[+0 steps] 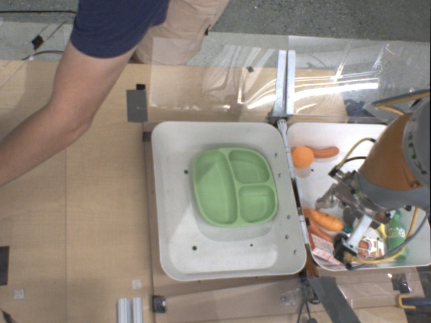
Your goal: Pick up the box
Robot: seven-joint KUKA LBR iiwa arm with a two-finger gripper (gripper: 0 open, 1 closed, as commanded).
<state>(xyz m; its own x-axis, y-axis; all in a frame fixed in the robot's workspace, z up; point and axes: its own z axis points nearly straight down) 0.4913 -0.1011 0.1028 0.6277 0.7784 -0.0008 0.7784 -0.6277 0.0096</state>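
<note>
The box (372,249), a small carton printed in white, red and orange, lies near the front edge of the right bin (350,132). The robot's wrist hardware partly covers it. My gripper (342,195) hangs low over the middle of the right bin, up and to the left of the box and just above a carrot (322,219). Nothing shows between its fingers.
The right bin also holds an orange ball (303,156), a sausage (326,152), a green bottle (397,231) and a red-and-white packet (323,249). A green divided plate (236,186) sits in the left bin (168,180). A person's arm (60,113) reaches over the bench's left side.
</note>
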